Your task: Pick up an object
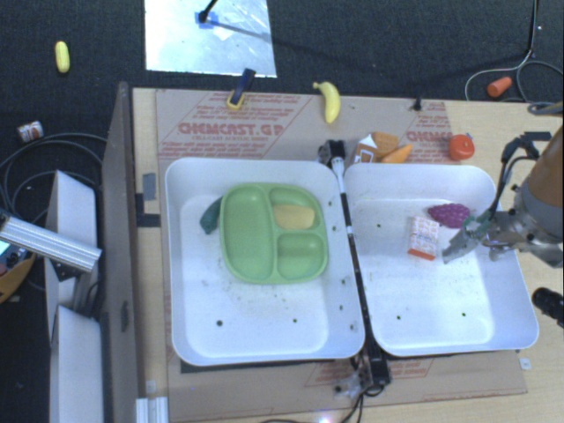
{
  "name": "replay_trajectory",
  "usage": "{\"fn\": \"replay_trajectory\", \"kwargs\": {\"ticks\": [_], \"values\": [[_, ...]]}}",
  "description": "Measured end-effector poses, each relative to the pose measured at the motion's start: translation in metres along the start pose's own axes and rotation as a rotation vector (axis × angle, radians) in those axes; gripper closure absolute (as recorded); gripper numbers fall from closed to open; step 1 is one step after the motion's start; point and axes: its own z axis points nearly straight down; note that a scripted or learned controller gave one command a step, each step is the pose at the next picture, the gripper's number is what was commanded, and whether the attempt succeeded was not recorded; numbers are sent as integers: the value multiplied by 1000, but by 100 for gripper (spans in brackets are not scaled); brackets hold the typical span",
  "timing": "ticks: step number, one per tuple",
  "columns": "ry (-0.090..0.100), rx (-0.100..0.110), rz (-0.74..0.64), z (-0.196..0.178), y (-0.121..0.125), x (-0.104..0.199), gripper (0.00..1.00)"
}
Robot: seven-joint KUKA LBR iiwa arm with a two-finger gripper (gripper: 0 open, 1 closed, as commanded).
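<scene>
The grey arm comes in from the right edge, its upper part cut off by the frame, and slants down over the right-hand shallow white plastic bin [507, 324]. The two-finger metal gripper [464, 241] hangs low near that bin's right wall, its tip pointing left. Whether its fingers are spread or closed cannot be told at this size and angle; nothing is seen between them.

Just above and left of the gripper tip lies a small purple bunch of toy grapes [449, 212], near it but seemingly apart. Further left of the tip, a small white and red-orange packet [424, 236] lies on the bin floor; its print is too small to read.

Well to the left of the gripper, in the left-hand white bin [198, 324], sits a green divided plastic tray [264, 236] with a pale yellow object [293, 215] in its upper right compartment; what that object is stays unclear. A dark green item [210, 215] is partly hidden behind the tray's left edge.

Beyond the bins, on the board above the gripper, lie a yellow toy banana [330, 101], an orange carrot-like piece [396, 154] and a red-orange round toy [461, 147].
</scene>
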Motion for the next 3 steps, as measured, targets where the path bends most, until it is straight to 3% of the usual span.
{"fn": "replay_trajectory", "kwargs": {"ticks": [1, 3], "values": [[-1, 2, 2, 104, 38, -36, 0], [-2, -6, -4, 110, 138, -37, 0]]}}
